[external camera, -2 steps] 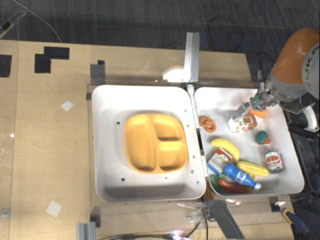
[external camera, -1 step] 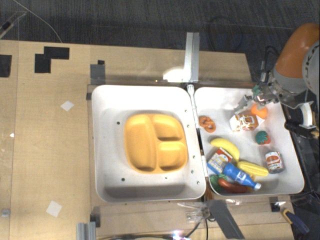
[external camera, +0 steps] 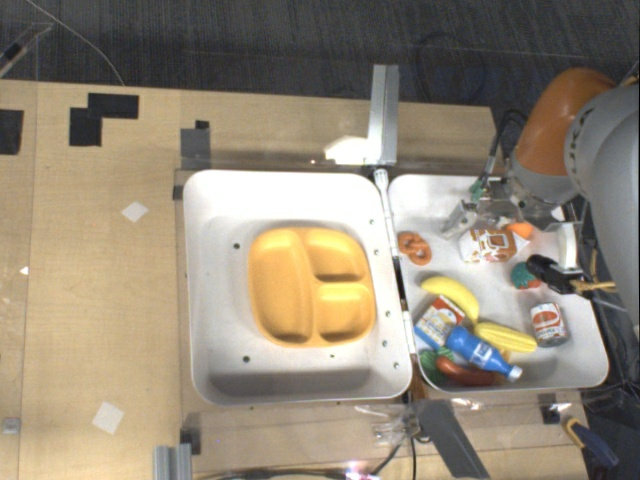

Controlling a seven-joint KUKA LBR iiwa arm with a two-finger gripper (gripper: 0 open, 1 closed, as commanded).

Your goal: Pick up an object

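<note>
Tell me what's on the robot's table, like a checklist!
Surface: wooden bench bearing two white bins.
Job's things: right bin holds two bananas, blue bottle, small can, pretzel and other toy food.
Clutter: yellow divided tray in left bin.
Tool: tool low over right bin's far end; open or shut, cannot tell.
Cables: thin cable on floor, top left.
Surroundings: dark carpet.

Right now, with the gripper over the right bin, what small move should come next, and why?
Probably a short descent onto the white carton. The gripper hangs just above it near the right bin's far side, and nothing shows between it and the carton.
</note>
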